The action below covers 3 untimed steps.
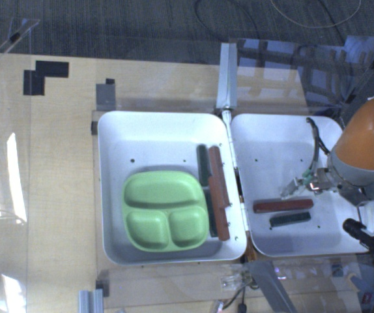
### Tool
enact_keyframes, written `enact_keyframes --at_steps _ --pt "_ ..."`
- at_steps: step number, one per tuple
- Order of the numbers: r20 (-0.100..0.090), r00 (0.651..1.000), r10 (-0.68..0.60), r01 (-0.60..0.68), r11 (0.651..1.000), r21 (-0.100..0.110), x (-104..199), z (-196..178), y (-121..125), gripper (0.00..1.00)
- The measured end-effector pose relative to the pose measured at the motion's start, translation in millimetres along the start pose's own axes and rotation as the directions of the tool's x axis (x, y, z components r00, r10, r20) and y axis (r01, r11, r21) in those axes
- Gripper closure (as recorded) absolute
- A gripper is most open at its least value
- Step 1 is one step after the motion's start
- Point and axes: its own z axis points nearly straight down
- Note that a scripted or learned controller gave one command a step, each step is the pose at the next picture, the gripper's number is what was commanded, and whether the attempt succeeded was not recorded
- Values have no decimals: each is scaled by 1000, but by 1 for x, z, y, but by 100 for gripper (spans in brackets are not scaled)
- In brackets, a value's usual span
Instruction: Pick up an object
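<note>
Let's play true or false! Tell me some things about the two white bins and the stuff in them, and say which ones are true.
1. The green tray lies in the left bin. True.
2. The green tray has three compartments. True.
3. The right bin holds a green tray too. False: it holds a brown stick and a dark stick.
4. In the right bin, the brown stick lies farther from the camera than the dark stick. True.
5. The gripper is over the left bin. False: it is over the right bin, just above the brown stick.
6. The long brown stick in the left bin lies on the left of the tray. False: it lies along the tray's right side.
</note>
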Motion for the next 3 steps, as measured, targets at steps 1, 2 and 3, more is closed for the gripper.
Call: enact_keyframes --at_steps 1,2,3 --pt "2 989 -150 150 989 -5 42 -1 -31 0" --pt "7 988 -151 151 988 -17 42 -15 -27 100" --pt "6 988 -151 152 988 -15 42 -15 -27 0"
